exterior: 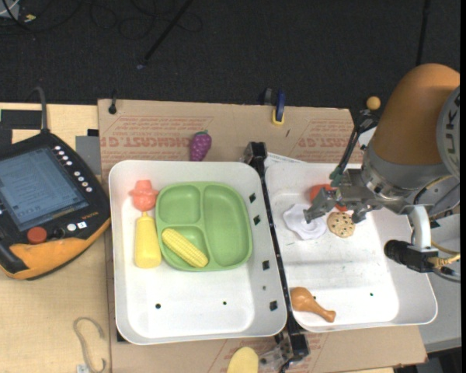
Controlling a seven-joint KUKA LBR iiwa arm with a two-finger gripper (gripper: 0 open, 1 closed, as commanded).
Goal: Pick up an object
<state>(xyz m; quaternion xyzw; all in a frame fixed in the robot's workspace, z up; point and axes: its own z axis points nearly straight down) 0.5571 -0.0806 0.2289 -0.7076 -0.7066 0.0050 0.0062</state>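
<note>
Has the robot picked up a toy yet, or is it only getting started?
Not yet, it seems. Done so far: the arm has reached into the right bin. In hand: the gripper is down among a white piece, a cookie and something red, but nothing is seen lifted. Left to do: grab one toy and raise it. The chicken leg and corn lie untouched.

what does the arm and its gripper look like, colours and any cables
The arm is bulky and rounded, with a large orange band over a grey body that carries dark lettering at the right edge. Its gripper is a dark grey metal assembly of thin struts and linkages. A black cylindrical fitting juts out below, with thin cables trailing beside it.
</note>
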